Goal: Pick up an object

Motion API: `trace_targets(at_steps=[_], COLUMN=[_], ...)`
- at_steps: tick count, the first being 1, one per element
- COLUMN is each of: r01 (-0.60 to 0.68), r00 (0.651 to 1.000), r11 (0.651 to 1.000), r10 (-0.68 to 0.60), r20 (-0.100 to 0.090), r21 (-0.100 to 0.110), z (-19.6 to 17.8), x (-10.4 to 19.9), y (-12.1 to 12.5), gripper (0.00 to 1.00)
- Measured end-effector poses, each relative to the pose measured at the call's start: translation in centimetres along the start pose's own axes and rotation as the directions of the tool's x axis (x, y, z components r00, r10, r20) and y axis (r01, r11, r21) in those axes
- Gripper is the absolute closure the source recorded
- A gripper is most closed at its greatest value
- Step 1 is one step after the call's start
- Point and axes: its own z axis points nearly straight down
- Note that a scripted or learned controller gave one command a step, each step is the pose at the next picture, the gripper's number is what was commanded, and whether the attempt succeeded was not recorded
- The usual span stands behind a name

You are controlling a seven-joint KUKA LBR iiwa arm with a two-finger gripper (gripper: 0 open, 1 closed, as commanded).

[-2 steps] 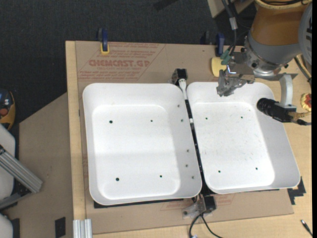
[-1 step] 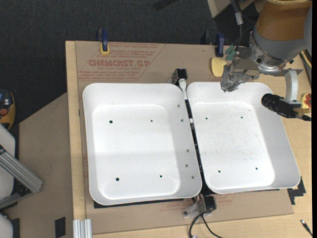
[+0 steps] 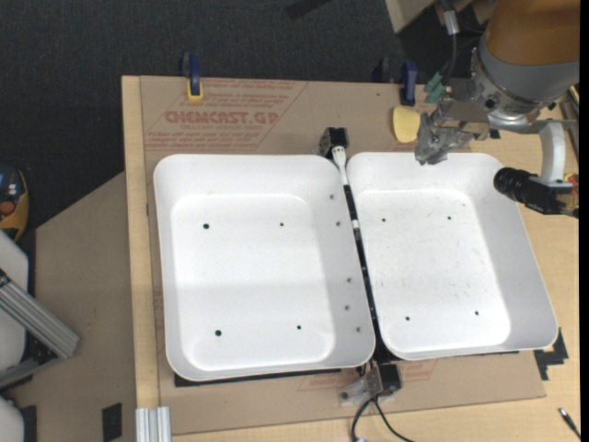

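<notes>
A small pale yellow object lies on the cardboard-covered bench just behind the far left corner of the right bin. My gripper hangs from the grey and orange arm over the far rim of the right bin, a little to the right of the yellow object and apart from it. Nothing shows in the gripper. The left bin sits beside the right one.
A black bracket and strip run between the two bins. Blue clamps hold the board at the back edge. A black cylinder juts in by the right bin's right rim. Cables lie at the front.
</notes>
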Motion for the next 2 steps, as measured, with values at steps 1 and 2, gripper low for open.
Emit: trace_targets(at_steps=[1,2], r01=[-0.002,-0.001], r00=[1.0,1.0], r11=[1.0,1.0], r10=[0.002,0.001], r20=[-0.001,-0.001], r21=[0.008,0.01], z=[0.0,2.0], x=[-0.1,0.5], y=[-1.6,-2.4], gripper=[1.0,1.0])
